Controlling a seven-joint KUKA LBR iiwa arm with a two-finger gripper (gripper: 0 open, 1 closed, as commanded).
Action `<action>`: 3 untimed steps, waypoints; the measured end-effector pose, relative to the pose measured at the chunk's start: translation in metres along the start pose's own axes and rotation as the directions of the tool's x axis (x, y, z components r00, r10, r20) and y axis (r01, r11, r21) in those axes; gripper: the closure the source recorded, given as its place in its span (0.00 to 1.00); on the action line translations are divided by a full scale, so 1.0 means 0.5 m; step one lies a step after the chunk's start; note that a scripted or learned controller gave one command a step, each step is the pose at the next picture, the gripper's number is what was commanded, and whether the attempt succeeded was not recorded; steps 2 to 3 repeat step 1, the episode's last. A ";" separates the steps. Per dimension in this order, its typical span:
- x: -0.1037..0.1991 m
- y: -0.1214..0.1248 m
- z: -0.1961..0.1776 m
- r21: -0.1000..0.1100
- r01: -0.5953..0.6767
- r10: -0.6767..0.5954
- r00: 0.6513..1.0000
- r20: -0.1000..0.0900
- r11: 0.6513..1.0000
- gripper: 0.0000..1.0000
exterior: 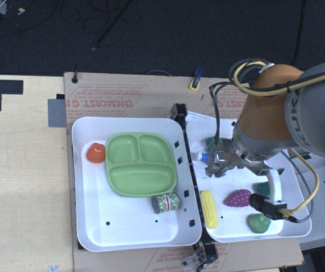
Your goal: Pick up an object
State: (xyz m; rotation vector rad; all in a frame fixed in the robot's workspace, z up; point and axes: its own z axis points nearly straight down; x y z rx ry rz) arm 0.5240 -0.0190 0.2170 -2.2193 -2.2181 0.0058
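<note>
I see the jaws (pixel 219 166) over the right bin (pixel 304 228), grip unreadable; corn (pixel 209 208) and grapes (pixel 238 198) lie below; left bin (pixel 89 231) holds a green tray (pixel 140 164).

**Legible markings**

You can read one marking: red block lettering on the cardboard sheet (pixel 117 98) under the bins, along its far edge. It is reversed and appears to read "CHEMCAST" followed by further characters too blurred to confirm. More red print at the sheet's near edge is illegible.
</note>
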 end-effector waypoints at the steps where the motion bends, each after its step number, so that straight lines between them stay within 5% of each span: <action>1: 0.012 0.017 -0.006 -0.002 0.001 -0.001 1.000 -0.001 1.000 1.00; 3: 0.012 0.017 -0.006 -0.002 0.001 -0.001 1.000 -0.001 1.000 1.00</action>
